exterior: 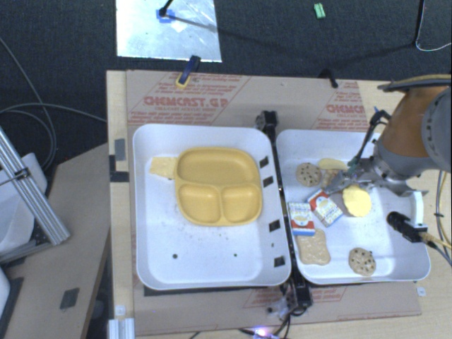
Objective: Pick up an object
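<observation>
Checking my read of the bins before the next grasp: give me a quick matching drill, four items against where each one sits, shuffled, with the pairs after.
Items:
1. yellow divided plate
2. pale flat square piece
3. chocolate chip cookie
4. gripper

Places:
A. near corner of the right bin
B. middle of the left bin
C. far half of the right bin, by the yellow round piece
D. left bin, against the plate's left edge

Pairs: 1-B, 2-D, 3-A, 4-C
</observation>
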